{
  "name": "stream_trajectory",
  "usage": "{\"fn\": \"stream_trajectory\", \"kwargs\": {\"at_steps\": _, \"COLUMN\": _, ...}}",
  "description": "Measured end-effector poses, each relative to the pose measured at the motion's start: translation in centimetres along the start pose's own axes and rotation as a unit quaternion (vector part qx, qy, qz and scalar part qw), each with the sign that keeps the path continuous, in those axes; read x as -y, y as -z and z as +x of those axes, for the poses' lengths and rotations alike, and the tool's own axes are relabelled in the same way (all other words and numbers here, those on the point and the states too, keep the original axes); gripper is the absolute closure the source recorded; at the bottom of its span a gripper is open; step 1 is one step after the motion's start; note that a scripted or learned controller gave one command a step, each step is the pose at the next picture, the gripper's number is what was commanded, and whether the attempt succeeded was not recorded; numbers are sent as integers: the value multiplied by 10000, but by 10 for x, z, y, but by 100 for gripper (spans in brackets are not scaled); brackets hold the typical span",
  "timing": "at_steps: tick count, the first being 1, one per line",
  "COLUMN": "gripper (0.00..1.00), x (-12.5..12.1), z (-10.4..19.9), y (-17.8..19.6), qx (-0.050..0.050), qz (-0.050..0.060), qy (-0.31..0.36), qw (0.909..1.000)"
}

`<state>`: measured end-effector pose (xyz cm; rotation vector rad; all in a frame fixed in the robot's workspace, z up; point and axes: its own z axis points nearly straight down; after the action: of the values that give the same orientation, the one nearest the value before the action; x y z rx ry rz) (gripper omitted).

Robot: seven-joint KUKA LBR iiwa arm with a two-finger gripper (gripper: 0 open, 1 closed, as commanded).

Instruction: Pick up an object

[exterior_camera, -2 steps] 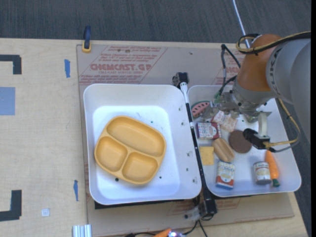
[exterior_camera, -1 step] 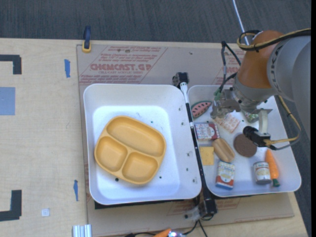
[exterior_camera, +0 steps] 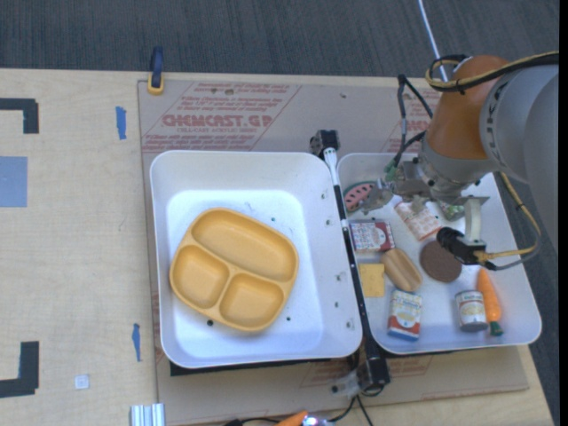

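Observation:
The right bin (exterior_camera: pixel 524 322) holds several small toy foods. Among them are a watermelon slice (exterior_camera: pixel 358 195), a pink and white packet (exterior_camera: pixel 418 219), a red-framed box (exterior_camera: pixel 370 235), a bread roll (exterior_camera: pixel 402 270), a yellow cheese slice (exterior_camera: pixel 373 280), a brown disc (exterior_camera: pixel 438 263), a carrot (exterior_camera: pixel 489 297), a small can (exterior_camera: pixel 470 311) and a carton (exterior_camera: pixel 406 315). The gripper (exterior_camera: pixel 432 193) hangs low over the back of this bin, right above the packet, under the orange band of the arm (exterior_camera: pixel 457 118). Its tip is hidden by the wrist and cables.
The left bin (exterior_camera: pixel 169 176) holds a yellow three-part plate (exterior_camera: pixel 233 268). A black clamp (exterior_camera: pixel 325 140) sits at the back between the bins. Cables loop beside the wrist on the right. Both bins rest on a printed cardboard sheet (exterior_camera: pixel 217 114) on the wooden bench.

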<state>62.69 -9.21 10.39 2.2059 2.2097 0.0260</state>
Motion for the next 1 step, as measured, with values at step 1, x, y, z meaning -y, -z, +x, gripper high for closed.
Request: {"fn": "stream_trajectory", "kwargs": {"at_steps": 1, "gripper": 0, "x": 23, "z": -7, "y": -12, "qx": 8, "qz": 25, "qy": 2, "qw": 10000}}
